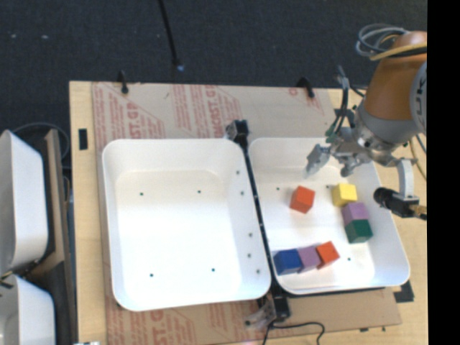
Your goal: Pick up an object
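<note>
Nearest you, a blue block [287, 261], a purple block [310, 256] and an orange block [328, 252] line the right bin's [388, 275] front wall. Farther back lie an orange cube [302, 199] alone and a yellow [345, 194], purple [354, 211] and green [358, 230] column. The tool [333, 160], fingers spread and grasping nothing, hangs above the bin's rear; the lone cube looks easiest to approach.

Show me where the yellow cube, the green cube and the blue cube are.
yellow cube [346, 193], camera view, on its top face.
green cube [358, 230], camera view, on its top face.
blue cube [287, 261], camera view, on its top face.
</note>
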